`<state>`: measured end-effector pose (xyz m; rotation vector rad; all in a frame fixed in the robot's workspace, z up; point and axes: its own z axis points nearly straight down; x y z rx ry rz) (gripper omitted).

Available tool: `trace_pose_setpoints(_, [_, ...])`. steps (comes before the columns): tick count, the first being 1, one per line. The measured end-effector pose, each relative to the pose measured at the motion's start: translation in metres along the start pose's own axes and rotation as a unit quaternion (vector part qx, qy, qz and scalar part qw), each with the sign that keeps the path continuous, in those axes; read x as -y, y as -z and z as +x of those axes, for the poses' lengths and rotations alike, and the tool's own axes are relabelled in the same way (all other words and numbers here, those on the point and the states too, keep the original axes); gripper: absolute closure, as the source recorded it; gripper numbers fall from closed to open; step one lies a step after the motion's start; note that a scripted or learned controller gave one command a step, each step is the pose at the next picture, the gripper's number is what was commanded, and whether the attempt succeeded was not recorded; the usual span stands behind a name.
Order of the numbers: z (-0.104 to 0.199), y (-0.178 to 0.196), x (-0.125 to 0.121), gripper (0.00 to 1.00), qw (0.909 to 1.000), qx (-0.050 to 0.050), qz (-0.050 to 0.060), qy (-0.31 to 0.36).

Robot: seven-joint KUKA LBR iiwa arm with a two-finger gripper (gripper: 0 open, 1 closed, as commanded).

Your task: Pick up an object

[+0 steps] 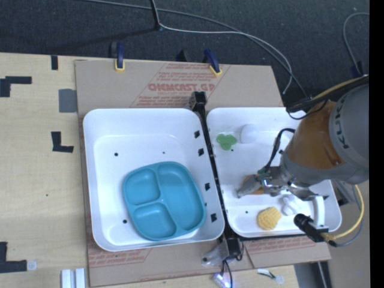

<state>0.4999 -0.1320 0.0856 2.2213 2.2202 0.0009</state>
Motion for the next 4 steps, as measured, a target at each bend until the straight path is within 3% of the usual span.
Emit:
trace_pose_setpoints(1, [-0.0001, 0.0098, -0.0004, 1.0, 1.0, 0.0, 0.0, 0.0])
trace_pose_setpoints(2, [-0.0001, 0.0093, -0.0002, 0.0, 1.0, 0.0, 0.0, 0.0])
trace_pose_setpoints(3, [0.0, 0.0192, -0.0001, 1.0, 1.0, 0.0, 0.0, 0.0])
trace_pose_setpoints(4, [0.0, 0.0189, 0.0, 0.0, 1.0, 0.0, 0.001, 0.0])
